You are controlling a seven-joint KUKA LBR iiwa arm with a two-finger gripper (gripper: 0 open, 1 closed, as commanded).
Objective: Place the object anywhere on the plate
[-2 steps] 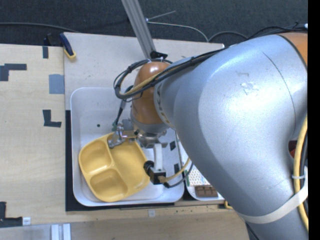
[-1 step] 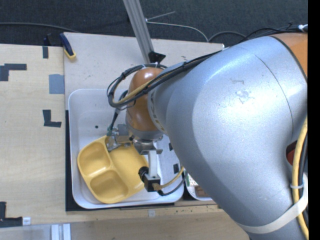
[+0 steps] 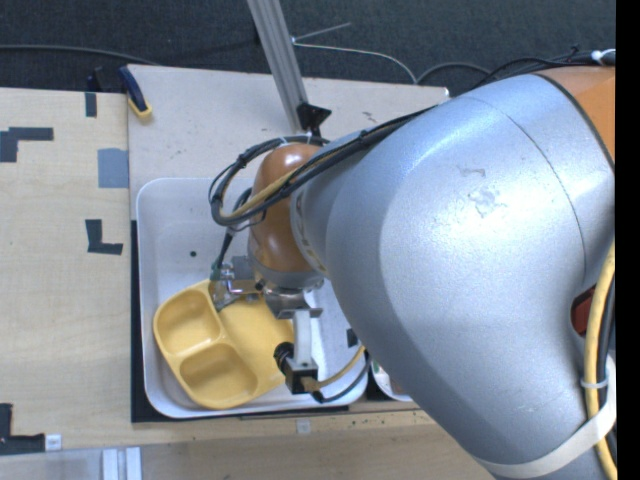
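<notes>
A yellow plate with divided compartments lies in the front part of the left white bin. My gripper hangs over the plate's right side, below the orange wrist band. The big grey arm covers the right half of this bin and most of the other bin. The plate's two compartments that show hold nothing; its right part is hidden under the gripper.
An aluminium post rises behind the left bin. A small yellow and blue tool lies on the bench at the back left. Black cables loop around the wrist. A sliver of the right bin shows under the arm.
</notes>
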